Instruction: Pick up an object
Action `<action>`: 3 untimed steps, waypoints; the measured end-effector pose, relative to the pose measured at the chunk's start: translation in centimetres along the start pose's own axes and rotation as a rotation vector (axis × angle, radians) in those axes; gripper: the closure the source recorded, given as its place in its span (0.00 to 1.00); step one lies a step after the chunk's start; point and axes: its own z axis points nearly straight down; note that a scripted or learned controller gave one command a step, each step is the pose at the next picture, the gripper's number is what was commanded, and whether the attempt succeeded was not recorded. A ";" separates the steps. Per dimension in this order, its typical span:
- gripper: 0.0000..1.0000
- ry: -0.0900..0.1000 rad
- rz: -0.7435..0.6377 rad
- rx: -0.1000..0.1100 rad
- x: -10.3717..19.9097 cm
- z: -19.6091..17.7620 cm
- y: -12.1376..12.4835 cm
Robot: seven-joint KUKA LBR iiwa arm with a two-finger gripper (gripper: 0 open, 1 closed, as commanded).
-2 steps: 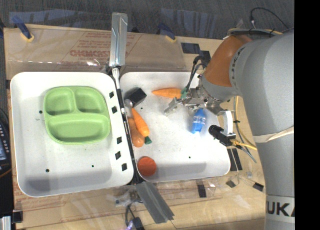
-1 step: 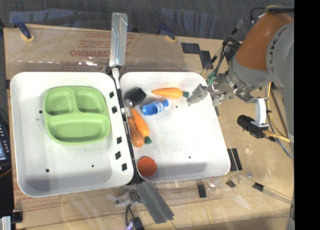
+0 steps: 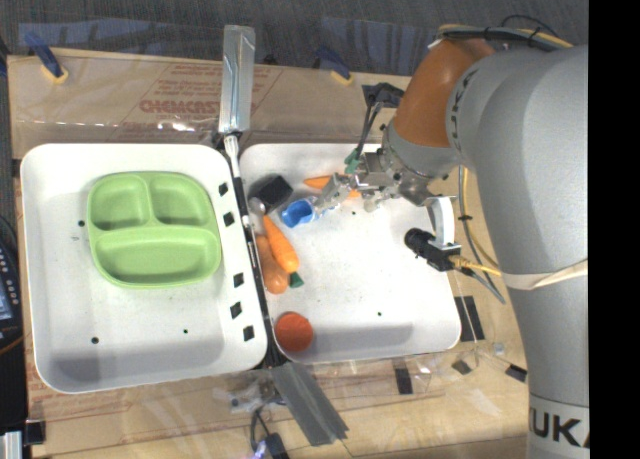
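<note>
**Arm Reached Into the Right Bin**

The left bin [image 3: 50, 347] held a green divided plate [image 3: 153, 227], lying flat in its upper half. A grey metal bar [image 3: 237, 77] stood at the top of the seam between the two bins, pointing away from the camera.

Just across the seam, the right bin [image 3: 400, 332] held a scatter of small things along its left side. A black block [image 3: 271, 190] lay near the top left corner, with a blue piece [image 3: 297, 213] just beside it on the right. Below them a carrot [image 3: 278, 242] stretched down along the divider, and a smaller brown-orange piece [image 3: 274, 281] touched its lower end. An orange-red ball [image 3: 293, 330] sat at the bin's front edge — well apart from the rest.

A small orange piece [image 3: 318, 183] lay near the bin's top edge, just left of the gripper [image 3: 352, 187]. The gripper hung low over the upper middle of the right bin, the arm [image 3: 520, 147] coming in from the right; whether its tips were spread or pressed together could not be told — the wrist clutter hid them.
</note>
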 end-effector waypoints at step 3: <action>0.00 -0.014 -0.169 -0.036 6.0 3.2 0.8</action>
